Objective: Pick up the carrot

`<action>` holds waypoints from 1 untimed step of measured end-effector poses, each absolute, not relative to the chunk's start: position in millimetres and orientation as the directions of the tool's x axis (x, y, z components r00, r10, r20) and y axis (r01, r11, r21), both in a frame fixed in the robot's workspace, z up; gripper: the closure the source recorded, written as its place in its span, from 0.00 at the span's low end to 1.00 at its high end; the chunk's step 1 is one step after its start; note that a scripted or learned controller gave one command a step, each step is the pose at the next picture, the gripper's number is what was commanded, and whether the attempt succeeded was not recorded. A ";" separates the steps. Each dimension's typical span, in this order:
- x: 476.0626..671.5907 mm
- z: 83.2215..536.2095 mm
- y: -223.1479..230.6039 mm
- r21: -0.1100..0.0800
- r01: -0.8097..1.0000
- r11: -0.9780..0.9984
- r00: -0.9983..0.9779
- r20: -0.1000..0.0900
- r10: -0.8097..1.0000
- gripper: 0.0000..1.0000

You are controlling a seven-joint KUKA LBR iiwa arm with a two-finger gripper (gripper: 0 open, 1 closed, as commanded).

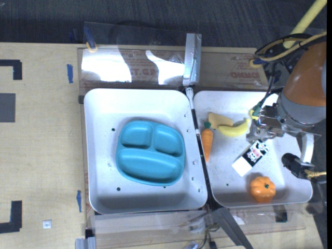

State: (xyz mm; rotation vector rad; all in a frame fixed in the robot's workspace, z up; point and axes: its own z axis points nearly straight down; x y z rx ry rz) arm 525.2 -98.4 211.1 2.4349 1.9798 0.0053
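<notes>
The carrot (207,143) lies untouched against the right bin's (290,197) left wall; the tool (261,131) hovers beside the banana (228,125), grip state unclear.

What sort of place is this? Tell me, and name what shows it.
Likely a robot lab test bench: two white bins taped to cardboard, toy food like the carrot and banana, and a cabled arm.

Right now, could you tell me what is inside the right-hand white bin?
The right-hand white bin holds an orange carrot against its left wall, a yellow banana, a small orange pumpkin and a white card. The grey arm's gripper covers the floor beneath it.
</notes>
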 end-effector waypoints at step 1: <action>542.3 183.0 -47.3 -0.003 0.908 -0.420 0.420 -0.001 0.908 1.00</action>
